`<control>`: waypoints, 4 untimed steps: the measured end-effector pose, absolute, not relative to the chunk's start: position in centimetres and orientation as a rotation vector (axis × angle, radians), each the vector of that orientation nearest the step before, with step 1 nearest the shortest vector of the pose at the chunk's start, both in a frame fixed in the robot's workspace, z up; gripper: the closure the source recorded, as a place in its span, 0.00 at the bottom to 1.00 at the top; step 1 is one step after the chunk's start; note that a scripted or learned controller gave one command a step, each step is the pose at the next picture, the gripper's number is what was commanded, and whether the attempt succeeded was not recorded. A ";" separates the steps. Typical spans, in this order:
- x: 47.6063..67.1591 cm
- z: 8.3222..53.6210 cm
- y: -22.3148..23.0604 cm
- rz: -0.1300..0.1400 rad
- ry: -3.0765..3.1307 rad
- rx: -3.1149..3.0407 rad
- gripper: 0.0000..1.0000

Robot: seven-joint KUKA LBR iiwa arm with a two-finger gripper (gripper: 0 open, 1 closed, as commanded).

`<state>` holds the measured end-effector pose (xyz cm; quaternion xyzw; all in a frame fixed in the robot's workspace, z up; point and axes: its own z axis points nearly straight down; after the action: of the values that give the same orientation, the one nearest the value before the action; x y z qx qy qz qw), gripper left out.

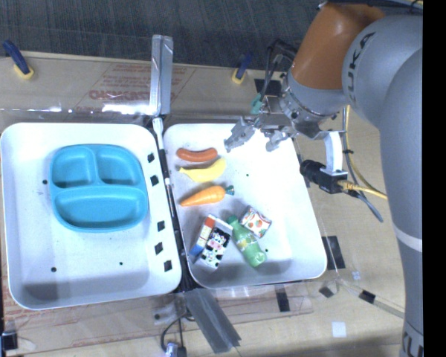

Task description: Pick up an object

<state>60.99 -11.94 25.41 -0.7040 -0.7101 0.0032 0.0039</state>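
From the camera view above the worktop (74,80), two shallow white plastic bins sit side by side. The left bin (22,222) holds a blue plastic divided plate (98,187) with three compartments, lying flat toward the far half of the bin.

The right bin (297,222) carries the loose items. Along its far left part lie three toy foods stacked in a column: a reddish-brown toy sausage (197,155) farthest back, a yellow toy banana (203,171) just beside it on the near side, and an orange toy carrot (204,195) with a small green tip pointing right, just nearer again. Toward the near edge sits a cluster: a small printed carton with black-and-white and coloured markings (212,242), a green plastic bottle (247,245) lying on its side touching the carton, and a small patterned can (255,222) tilted just beside the bottle's far end.

The grey arm with its orange band reaches in from the right, and the gripper (256,137) hangs over the far edge of the right bin. Its two fingers are spread apart with nothing between them. The sausage is the closest item, just left of the gripper and a little nearer the camera; the banana and carrot follow behind it, while the carton, bottle and can lie well apart, toward the near edge.
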 end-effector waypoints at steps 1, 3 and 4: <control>64.4 14.4 -9.4 0.008 -2.421 -1.992 0.00; 60.6 9.6 -10.7 0.013 -2.431 -1.974 1.00; 60.6 9.6 -10.7 0.013 -2.431 -1.974 0.00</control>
<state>60.61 -10.68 9.62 -0.6303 -0.7763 0.0041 0.0049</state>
